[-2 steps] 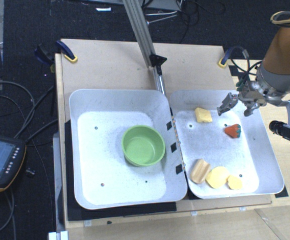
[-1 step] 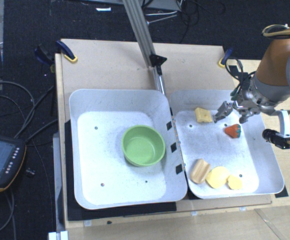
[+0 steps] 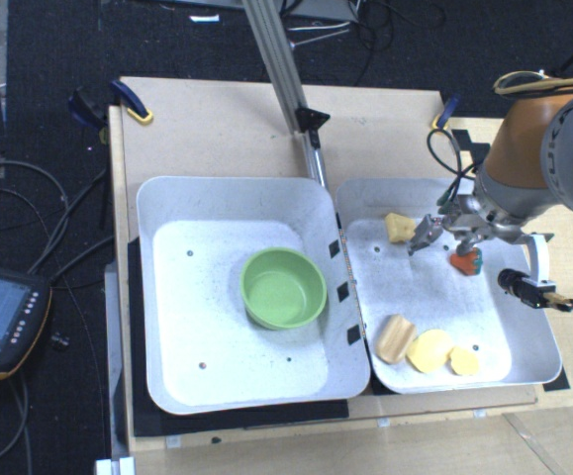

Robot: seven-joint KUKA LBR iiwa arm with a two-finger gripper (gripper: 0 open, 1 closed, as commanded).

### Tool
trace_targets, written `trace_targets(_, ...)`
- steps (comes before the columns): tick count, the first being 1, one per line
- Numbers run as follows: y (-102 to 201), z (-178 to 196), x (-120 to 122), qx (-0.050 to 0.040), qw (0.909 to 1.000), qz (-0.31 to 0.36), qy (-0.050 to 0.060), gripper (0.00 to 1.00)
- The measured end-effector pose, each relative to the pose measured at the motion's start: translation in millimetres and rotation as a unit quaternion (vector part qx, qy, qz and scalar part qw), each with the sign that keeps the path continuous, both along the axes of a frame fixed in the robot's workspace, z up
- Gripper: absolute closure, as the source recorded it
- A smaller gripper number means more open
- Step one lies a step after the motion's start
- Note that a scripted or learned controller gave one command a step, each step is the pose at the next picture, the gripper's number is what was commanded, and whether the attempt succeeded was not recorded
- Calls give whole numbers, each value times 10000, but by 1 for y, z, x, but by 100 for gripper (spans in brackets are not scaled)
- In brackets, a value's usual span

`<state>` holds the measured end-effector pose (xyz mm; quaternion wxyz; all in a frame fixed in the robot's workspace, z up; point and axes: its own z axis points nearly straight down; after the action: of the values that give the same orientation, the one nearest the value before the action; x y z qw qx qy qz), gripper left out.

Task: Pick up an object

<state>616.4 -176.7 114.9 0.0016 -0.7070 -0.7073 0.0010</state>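
My gripper [image 3: 427,236] hangs over the back of the right bin [image 3: 524,349], reaching in from the right. Its tip is just right of a pale yellow chunk [image 3: 399,228] and apart from it. A small red and orange object [image 3: 466,261] lies just under the wrist, to the right of the tip. Nothing shows in the gripper's grasp. Near the bin's front lie a tan bread-like piece [image 3: 395,337], a round yellow piece [image 3: 429,350] and a smaller yellow piece [image 3: 464,362].
A green bowl [image 3: 284,287] sits in the middle of the left bin [image 3: 167,265]. A slanted metal pole [image 3: 276,52] rises behind the bins. Cables [image 3: 449,151] trail by the arm at the right bin's back edge.
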Motion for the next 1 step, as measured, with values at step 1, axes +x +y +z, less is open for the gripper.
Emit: trace_targets(1,-1,13,1,-7,10000,0,-23,100)
